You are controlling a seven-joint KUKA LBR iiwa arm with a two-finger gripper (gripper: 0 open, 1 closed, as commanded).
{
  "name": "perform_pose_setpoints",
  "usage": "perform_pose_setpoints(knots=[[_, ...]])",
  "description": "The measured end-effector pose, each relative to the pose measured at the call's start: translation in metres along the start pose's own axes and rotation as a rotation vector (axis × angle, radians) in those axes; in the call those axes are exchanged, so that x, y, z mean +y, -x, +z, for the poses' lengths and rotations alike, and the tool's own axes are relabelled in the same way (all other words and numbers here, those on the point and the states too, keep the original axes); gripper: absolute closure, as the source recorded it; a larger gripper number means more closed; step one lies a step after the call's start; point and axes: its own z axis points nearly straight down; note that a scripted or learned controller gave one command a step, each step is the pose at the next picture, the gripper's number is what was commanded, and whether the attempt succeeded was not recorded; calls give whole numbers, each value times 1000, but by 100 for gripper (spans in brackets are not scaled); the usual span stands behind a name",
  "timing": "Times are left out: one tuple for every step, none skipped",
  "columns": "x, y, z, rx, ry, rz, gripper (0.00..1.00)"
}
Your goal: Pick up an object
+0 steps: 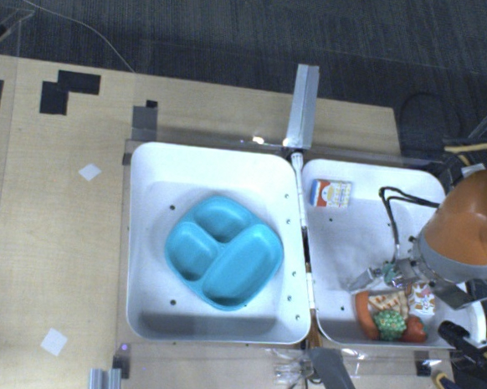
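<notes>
Snack packet (390, 310) lies in the right bin (342, 323); claw (393, 272) just above it, grip state unclear.

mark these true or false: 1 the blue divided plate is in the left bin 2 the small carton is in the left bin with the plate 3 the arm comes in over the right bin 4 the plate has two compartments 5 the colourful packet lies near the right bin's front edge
1. True: the blue divided plate lies in the left bin.
2. False: the small carton sits in the right bin, near its back left corner.
3. True: the arm reaches over the right bin.
4. False: the plate has three compartments.
5. True: the colourful packet lies by the front edge.
</notes>
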Motion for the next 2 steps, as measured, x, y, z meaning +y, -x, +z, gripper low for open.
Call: perform_pose_setpoints(knots=[[37, 0, -69, 2, -7, -274, 0], [8, -48, 0, -4, 1, -192, 0]])
